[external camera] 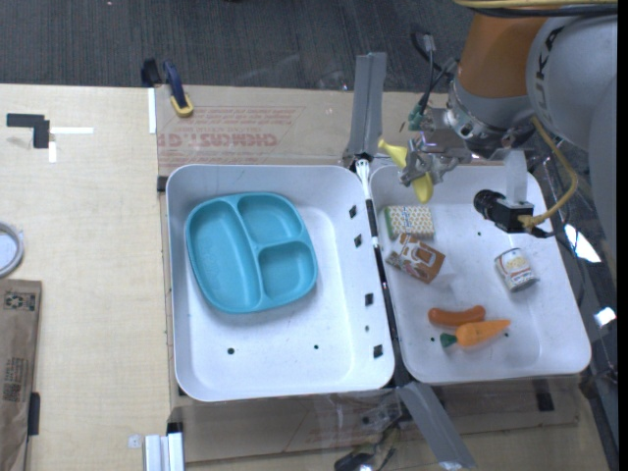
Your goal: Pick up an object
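Grey KUKA arm with orange band (520, 37): reaches in over the right shallow white plastic bin (549, 361).

Left shallow white plastic bin (196, 361): a blue three-compartment plate (251, 251) is held in it.

Gripper (424, 170): poised at the right bin's upper left corner; a small yellow object (420, 186) is seen at its tip, though the grip and finger spread cannot be told.

Loose items in the right bin: orange carrot (476, 334), orange sausage-shaped piece (456, 315), brown carton (416, 259), green-and-cream packet (409, 221), small can (516, 269).

Risk, as judged: the yellow piece may be dropped if merely pinched at its edge, or knocked against the bin wall close beside it.
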{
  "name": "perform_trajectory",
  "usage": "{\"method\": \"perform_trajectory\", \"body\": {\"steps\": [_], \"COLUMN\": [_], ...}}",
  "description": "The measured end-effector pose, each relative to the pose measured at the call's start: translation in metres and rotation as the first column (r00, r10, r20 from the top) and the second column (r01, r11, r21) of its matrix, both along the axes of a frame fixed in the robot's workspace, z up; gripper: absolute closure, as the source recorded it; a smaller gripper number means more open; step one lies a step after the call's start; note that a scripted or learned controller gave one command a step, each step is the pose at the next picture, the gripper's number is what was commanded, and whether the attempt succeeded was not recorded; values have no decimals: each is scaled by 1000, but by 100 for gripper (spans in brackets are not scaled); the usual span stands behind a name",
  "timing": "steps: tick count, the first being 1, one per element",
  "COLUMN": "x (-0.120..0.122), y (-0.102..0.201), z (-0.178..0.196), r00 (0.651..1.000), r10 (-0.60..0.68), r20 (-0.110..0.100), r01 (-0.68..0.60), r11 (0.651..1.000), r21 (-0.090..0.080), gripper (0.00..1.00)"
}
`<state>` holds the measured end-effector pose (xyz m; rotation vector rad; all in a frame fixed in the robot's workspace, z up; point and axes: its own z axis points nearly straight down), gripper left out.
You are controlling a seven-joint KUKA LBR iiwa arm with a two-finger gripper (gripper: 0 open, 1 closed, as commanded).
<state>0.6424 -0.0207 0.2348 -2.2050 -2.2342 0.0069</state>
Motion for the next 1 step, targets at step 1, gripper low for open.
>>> {"method": "perform_trajectory", "body": {"steps": [1], "x": [-22], "y": [30], "z": [-21], "r00": [960], "r10": [279], "r20": [-3], "r01": [-279], "r11": [960], "r21": [2], "gripper": [100]}}
